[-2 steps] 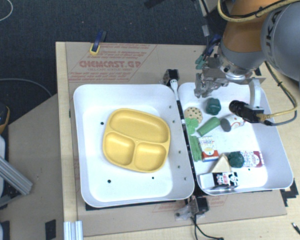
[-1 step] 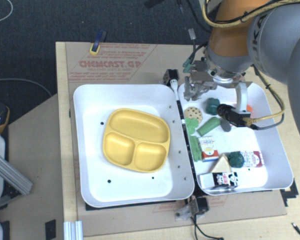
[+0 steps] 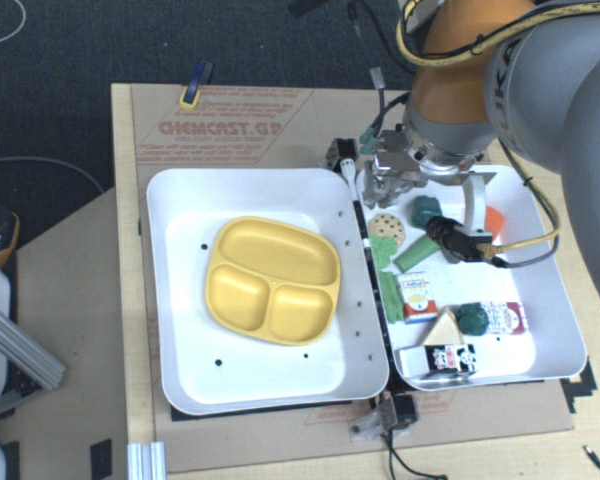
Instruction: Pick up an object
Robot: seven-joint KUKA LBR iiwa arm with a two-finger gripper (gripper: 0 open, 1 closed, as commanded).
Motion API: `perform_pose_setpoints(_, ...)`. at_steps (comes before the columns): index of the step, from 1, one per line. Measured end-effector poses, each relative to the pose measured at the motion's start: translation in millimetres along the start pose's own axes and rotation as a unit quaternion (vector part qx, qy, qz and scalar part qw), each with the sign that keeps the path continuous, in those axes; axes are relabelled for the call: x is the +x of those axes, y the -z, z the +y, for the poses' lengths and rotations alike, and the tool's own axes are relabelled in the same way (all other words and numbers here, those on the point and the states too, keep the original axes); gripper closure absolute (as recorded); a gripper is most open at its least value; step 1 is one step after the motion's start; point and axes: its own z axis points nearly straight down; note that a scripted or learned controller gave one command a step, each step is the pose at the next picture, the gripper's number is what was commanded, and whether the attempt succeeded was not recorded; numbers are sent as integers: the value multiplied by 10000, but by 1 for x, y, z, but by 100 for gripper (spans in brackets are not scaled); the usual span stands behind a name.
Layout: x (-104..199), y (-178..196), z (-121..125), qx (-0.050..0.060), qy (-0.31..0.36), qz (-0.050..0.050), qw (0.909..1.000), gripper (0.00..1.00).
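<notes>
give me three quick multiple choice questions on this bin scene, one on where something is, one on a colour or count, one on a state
1. Where does the divided tray lie?
A. left bin
B. right bin
C. on the cardboard

2. What colour is that tray?
A. blue
B. yellow
C. red

3. How many sections does the tray have?
A. one
B. three
C. six

Answers:
1. A, it lies flat inside the left bin, apart from the clutter in the right bin.
2. B, its whole surface is yellow.
3. B, one long section and two smaller ones show.

The gripper hangs over the right bin's upper left corner.
</notes>
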Motion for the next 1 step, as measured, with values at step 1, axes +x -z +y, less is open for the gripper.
perform_pose_setpoints(1, 2, 1, 13, -40, 1, -3, 10000, 100)
